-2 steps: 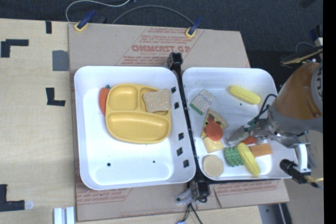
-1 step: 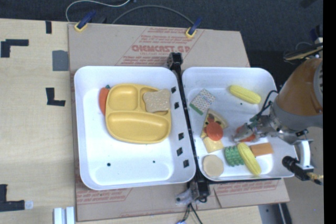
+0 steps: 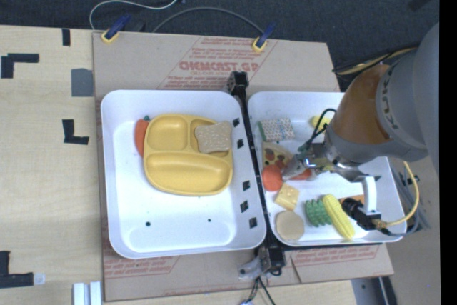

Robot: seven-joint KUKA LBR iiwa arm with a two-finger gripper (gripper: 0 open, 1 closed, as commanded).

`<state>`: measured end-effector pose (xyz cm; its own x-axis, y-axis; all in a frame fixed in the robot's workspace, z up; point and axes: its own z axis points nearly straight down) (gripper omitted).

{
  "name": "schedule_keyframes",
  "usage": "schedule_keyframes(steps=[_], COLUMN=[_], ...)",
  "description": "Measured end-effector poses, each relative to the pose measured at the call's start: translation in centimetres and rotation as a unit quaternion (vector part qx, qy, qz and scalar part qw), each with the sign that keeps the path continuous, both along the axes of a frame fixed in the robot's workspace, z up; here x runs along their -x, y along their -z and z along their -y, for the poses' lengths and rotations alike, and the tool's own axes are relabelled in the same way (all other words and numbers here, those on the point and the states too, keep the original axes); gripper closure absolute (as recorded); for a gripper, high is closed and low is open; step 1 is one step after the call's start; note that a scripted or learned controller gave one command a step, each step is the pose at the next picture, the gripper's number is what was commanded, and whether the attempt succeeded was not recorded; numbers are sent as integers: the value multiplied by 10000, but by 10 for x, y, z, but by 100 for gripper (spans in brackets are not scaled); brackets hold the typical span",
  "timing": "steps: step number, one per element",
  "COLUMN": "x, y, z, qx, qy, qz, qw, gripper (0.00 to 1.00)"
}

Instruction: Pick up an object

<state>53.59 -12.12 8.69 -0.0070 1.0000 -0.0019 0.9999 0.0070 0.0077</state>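
Claw low among crowded toys — grip apparently unclear.

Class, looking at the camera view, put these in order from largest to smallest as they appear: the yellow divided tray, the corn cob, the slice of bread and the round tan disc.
1. Yellow divided tray, by far the largest.
2. Corn cob.
3. Slice of bread.
4. Round tan disc.
The corn cob and the bread look close, so their order is unsure.
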Motion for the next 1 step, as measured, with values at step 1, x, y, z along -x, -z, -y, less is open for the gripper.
schedule_keyframes(steps=[1], x=[15], y=[-102], z=[-70], qx=[-19], qy=[-2], qz=[-16], qw=[10000], gripper=[100])
